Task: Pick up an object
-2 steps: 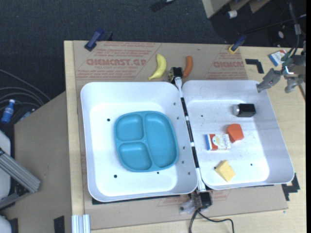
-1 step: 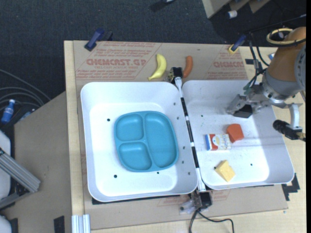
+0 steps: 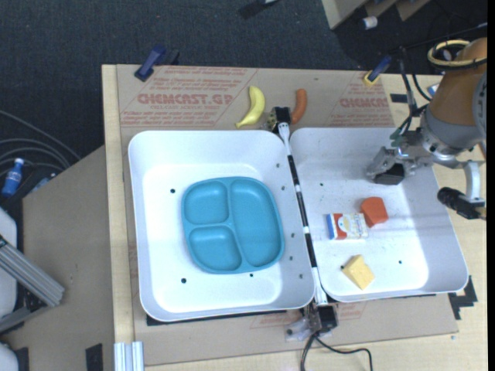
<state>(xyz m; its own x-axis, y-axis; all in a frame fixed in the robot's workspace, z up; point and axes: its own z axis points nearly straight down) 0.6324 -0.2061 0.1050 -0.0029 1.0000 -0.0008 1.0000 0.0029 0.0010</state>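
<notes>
Red print "CHEMCAST GP" on brown board (image 3: 193,91) behind left bin, large letters, smaller unreadable lines above and below. Same red print repeated on board behind right bin, partly legible "CHEMCAST", end cut off by arm. Small carton (image 3: 346,226) in right bin: red, white, blue label, text too small to read.

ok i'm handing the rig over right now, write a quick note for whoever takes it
Claw: low over the far part of the right bin, nothing seen between its fingers.
Right bin holds an orange block, a small red, white and blue carton touching it, and a yellow wedge nearer the front.
Left bin holds a blue divided plate.
Done: nothing lifted.
Left: grasp and raise one object.
</notes>
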